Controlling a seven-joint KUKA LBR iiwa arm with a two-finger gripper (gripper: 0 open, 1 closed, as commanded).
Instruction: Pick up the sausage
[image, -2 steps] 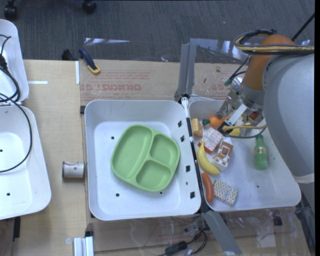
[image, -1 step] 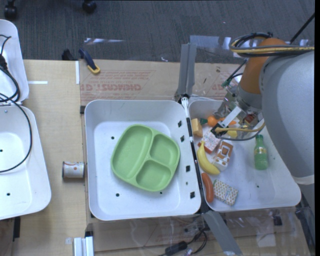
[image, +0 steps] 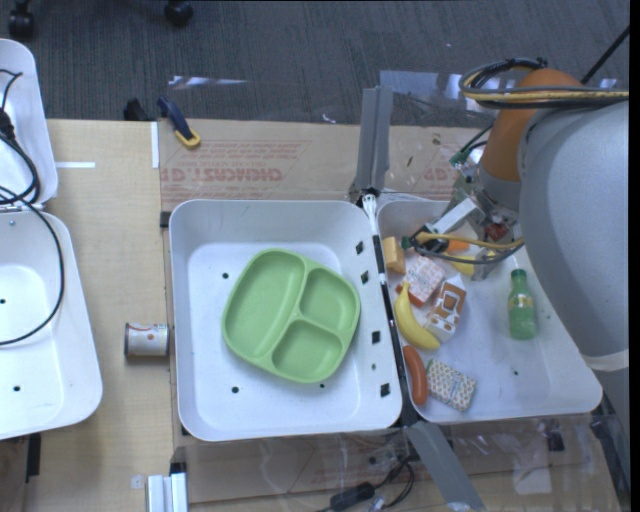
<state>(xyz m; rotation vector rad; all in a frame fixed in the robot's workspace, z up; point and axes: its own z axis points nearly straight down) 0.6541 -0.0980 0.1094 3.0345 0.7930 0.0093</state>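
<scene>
Gripper (image: 445, 240) low over the back of the right bin (image: 560, 395), above the clutter near a cheese wedge (image: 394, 257) and the upper tip of a banana (image: 413, 322); its grip state I cannot tell, and nothing reads as held. Sausage (image: 416, 374) lies at the bin's front left corner, against the wall beside a wafer (image: 451, 385), well apart from the gripper. Judged: pick not yet made, approach and grasp both remain; green plate (image: 291, 316) sits in the left bin.

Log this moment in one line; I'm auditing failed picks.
gripper: above right bin's far end | sausage: near left corner, untouched | plate: left bin
</scene>
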